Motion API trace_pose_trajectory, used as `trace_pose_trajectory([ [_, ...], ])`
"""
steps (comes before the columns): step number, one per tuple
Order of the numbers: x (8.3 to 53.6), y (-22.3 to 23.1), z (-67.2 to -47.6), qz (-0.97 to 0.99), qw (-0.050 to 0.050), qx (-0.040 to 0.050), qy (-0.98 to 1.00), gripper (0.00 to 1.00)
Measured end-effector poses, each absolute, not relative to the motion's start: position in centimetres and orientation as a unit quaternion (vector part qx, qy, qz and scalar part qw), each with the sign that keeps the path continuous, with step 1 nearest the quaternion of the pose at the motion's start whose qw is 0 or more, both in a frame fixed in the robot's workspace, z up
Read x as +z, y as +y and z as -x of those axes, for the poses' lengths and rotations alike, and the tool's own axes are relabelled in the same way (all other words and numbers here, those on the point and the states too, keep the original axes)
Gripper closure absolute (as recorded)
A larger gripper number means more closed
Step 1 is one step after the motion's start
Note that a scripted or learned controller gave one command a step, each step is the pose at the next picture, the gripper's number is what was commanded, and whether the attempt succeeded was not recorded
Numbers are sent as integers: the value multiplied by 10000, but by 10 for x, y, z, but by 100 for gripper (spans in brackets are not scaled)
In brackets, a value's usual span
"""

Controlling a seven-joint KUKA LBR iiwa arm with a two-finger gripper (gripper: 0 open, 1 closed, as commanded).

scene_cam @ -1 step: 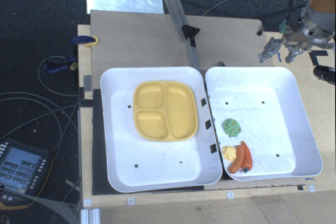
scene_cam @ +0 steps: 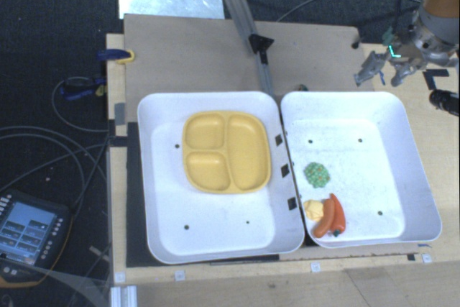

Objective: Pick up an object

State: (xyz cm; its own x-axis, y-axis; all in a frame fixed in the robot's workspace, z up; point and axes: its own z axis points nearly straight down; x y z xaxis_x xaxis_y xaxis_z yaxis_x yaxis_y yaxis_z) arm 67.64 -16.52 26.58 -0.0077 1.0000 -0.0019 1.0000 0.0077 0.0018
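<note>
Toy food (scene_cam: 325, 206) far below hand (scene_cam: 385, 71)

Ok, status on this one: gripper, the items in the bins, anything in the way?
Gripper open, holding nothing, above the right bin's far rim. Green item, orange-red item, yellow item untouched in right bin. Yellow tray in left bin. Path clear.

Green clump (scene_cam: 316, 173), red-orange piece (scene_cam: 331, 216), yellow bit (scene_cam: 313, 209); right bin (scene_cam: 402, 154).

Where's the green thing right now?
In the right bin, left of centre: the green thing lies just above the yellow piece and orange-red piece.
</note>
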Motion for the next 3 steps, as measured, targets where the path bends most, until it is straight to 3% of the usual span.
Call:
trace_pose_trajectory([
  [2, 172, -161, -689, -7043, -2, -8, 7099, 0],
  [3, 128, -157, -683, -7046, -3, -9, 7096, 0],
])
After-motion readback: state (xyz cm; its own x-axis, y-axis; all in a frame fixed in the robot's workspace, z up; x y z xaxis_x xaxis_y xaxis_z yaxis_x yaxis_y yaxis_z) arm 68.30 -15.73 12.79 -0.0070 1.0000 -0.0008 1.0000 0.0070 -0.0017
